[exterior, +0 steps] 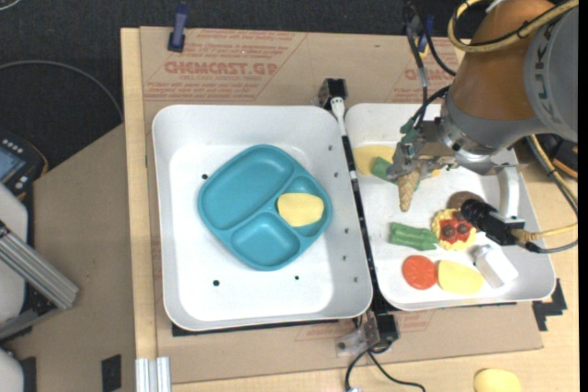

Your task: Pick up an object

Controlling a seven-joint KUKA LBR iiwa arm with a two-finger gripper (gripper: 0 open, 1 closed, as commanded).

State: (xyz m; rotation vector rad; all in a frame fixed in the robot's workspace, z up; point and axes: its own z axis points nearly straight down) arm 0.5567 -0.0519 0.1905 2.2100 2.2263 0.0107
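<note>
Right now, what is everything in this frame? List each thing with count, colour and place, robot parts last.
bins: two, white, side by side on the bench
divided plate: one, teal, left bin
yellow piece: one, yellow, in a compartment of the divided plate
green piece: one, green, right bin, middle
red piece: one, red, right bin, near edge
yellow wedge: one, yellow, beside the red piece
cone: one, tan, right bin, under the tool
blue clip: one, blue, far left of the board
arm: one, grey and orange, over the right bin
tool: one, dark, low over the cone

Brown bench board with two white bins, left and right, side by side.
</note>
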